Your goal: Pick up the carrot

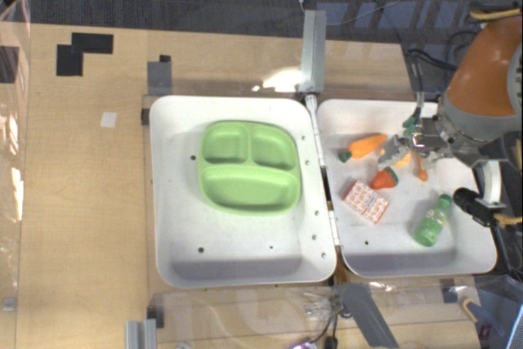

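Carrot [365, 146] sits in right bin [458, 261], upper-left area, lying roughly sideways w/ green top end pointing left, near the divider between bins. Not touching the gripper. Gripper [400, 149] hangs just right of carrot, over the bin's upper middle; arm [484, 86] comes in from right, orange band above wrist. Fingers look spread apart, nothing visibly between them, but the tips are small and cluttered against stuff below, so low confidence.

Other items in right bin: strawberry [385, 178] just below the gripper, red w/ green cap; pink-and-white packet [364, 203] lower left of that, tilted; green bottle [431, 221] toward lower right, lying at a slant, cap up-right. Small orange bit [422, 171] right of the gripper tips, can't tell what it is.

Left bin [176, 257] holds a green divided plate [249, 166], 3 compartments, 2 small on top and 1 long below, about centred. Bench [73, 200] is light wood w/ black markers [82, 51] at upper left.
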